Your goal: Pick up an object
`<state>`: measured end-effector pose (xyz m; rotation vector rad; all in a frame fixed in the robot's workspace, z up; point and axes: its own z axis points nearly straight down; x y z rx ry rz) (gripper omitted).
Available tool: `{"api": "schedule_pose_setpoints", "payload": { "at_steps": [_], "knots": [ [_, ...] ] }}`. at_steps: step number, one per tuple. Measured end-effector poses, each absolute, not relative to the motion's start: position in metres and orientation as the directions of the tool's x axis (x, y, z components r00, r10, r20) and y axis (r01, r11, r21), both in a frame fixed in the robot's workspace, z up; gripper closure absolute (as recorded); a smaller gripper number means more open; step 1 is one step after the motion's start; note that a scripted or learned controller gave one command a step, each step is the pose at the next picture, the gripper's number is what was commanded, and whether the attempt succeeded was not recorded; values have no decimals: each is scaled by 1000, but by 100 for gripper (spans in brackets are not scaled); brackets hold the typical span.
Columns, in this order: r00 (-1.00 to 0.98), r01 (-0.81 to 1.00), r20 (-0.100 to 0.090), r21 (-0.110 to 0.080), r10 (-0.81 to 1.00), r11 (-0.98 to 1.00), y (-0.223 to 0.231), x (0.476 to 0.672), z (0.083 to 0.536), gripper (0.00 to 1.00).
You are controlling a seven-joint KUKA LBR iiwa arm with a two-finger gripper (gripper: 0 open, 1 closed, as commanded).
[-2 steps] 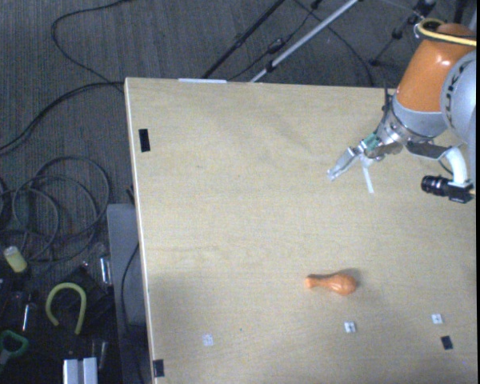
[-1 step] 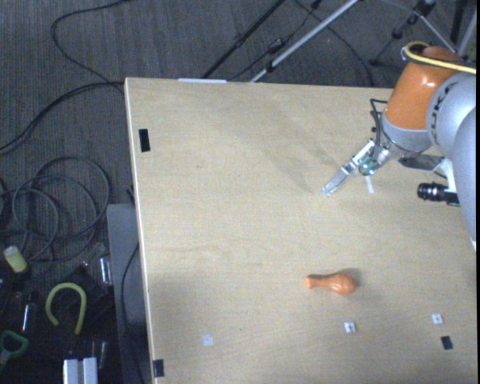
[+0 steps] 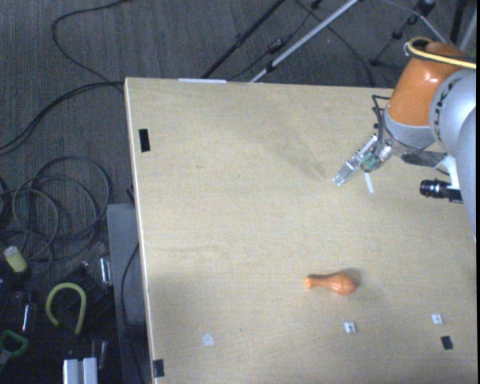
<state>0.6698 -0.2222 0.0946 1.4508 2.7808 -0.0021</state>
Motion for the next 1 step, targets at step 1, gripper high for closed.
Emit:
{"api": "schedule_pose_setpoints", "payload": {
  "at_steps": [1],
  "knots": [
    [-438, 899, 0, 1, 899, 438, -122, 667, 176, 100]
  ]
}}
